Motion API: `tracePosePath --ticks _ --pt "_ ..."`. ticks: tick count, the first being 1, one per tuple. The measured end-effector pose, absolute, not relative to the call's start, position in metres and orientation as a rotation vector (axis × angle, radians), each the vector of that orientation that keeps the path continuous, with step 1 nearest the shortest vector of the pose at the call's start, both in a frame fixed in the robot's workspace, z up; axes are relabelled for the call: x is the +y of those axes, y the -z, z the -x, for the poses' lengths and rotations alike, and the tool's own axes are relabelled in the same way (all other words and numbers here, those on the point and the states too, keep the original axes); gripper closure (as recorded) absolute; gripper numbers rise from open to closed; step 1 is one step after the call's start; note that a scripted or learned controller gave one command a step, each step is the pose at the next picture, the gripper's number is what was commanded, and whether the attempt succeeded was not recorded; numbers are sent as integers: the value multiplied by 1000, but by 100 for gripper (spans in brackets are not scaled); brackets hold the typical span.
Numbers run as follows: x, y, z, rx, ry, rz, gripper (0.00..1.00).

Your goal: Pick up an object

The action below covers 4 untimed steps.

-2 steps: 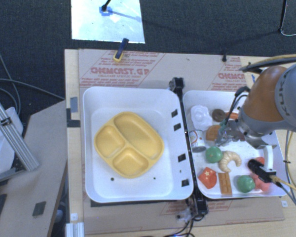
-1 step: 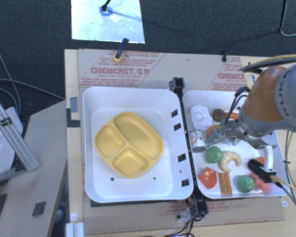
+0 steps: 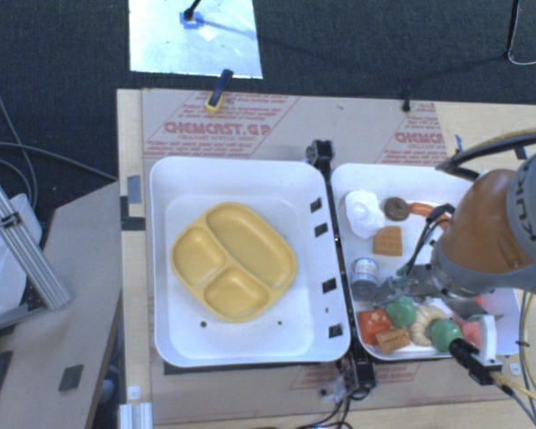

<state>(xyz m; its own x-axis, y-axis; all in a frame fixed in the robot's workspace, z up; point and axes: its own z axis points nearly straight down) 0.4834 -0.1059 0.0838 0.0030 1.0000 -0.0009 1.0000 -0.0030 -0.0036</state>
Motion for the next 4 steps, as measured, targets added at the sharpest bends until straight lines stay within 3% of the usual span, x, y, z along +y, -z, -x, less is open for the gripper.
tracePosePath --ticks 1,2,3,4 --pt "-96 -88 -566 -2235 -11 2246 0" --pt "-69 -102 -564 -2221 -3 2222 0" --pt "-109 -85 -670 -2235 8 2224 0" --pt "-101 -86 -610 -2223 3 2222 0"
